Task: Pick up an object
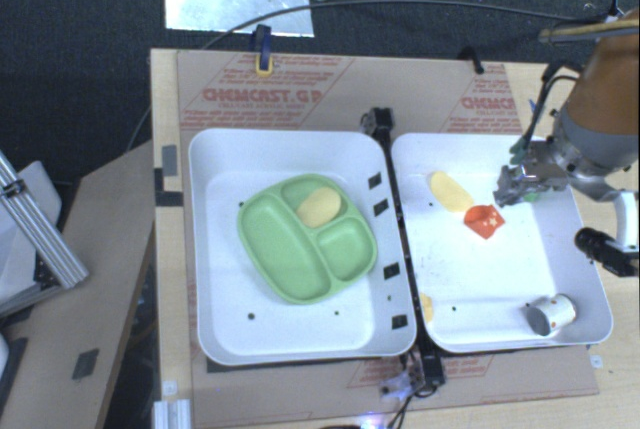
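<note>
In the right bin [520, 302] lie a yellow oblong piece [449, 191], a small red block [484, 221] and a white-and-grey cylinder [551, 313] near the front right corner. A small yellow bit [427, 307] rests against the bin's left wall. My gripper [512, 189] hangs over the right bin, just up and right of the red block and right of the yellow piece. Its fingertips are dark and small, so their spread is unclear, and nothing shows between them.
The left bin [220, 317] holds a green divided plate [305, 242] with a pale yellow lump [320, 207] in its top compartment. A black divider with clips [393, 217] runs between the bins. The arm's orange band [610, 82] sits at the right edge.
</note>
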`<act>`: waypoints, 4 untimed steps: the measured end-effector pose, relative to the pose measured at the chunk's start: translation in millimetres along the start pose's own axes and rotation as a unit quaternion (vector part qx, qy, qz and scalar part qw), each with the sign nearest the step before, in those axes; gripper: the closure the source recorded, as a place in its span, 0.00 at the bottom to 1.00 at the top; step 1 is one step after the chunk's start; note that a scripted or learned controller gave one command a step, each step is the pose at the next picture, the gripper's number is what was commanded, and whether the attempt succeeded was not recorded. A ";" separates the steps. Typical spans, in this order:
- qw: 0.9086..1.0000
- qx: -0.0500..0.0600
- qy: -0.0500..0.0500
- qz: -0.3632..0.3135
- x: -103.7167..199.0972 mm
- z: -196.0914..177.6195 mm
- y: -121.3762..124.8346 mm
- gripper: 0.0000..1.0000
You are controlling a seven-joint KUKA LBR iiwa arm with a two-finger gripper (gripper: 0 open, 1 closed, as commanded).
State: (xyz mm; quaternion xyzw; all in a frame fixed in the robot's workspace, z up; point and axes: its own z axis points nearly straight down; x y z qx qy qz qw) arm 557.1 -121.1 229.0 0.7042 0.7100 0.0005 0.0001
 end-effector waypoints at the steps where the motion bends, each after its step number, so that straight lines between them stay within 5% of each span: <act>1: 1.000 0.000 0.001 -0.001 47.2 -8.1 -6.1 1.00; 4: 1.000 0.000 0.001 -0.002 209.3 16.5 -25.1 1.00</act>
